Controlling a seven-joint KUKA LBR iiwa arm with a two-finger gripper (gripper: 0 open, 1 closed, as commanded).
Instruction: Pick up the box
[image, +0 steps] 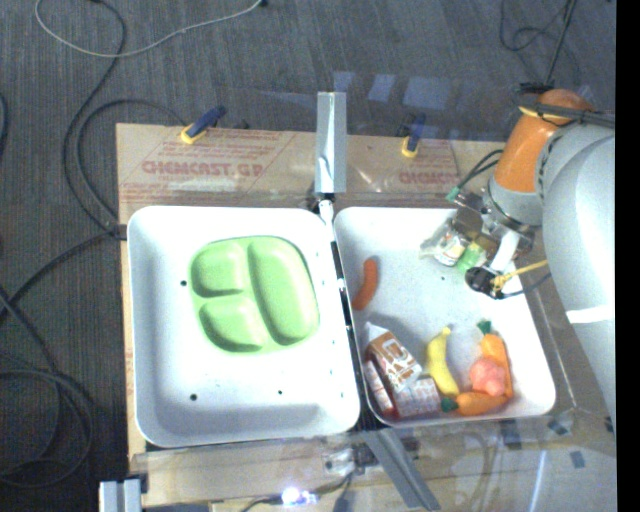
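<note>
Two shallow white bins sit side by side on the worktop (150, 160), a brown board clamped at its far edge. The left bin (160, 400) carries a green sectioned tray (255, 293), which lies slightly askew in the middle of it. The right bin (400, 260) holds the smaller things, mostly gathered along its near edge.

The arm (585, 230) comes in from the right as a broad grey mass, its orange band (525, 150) tilting down and leftward toward the far right corner of the right bin. The gripper (470, 245) hangs over that corner, well apart from the clutter below; its parts are too jumbled and small here for me to tell how far the fingers are spread or whether they have hold of anything.

The box (398, 375), brown and red with a printed face, lies flat at the near edge of the right bin, just left of a yellow banana (441, 362). Beside the banana sits a cluster of orange and pink toy food (487, 378). A small orange sausage-shaped piece (366, 282) lies alone near the bin's left wall.
</note>
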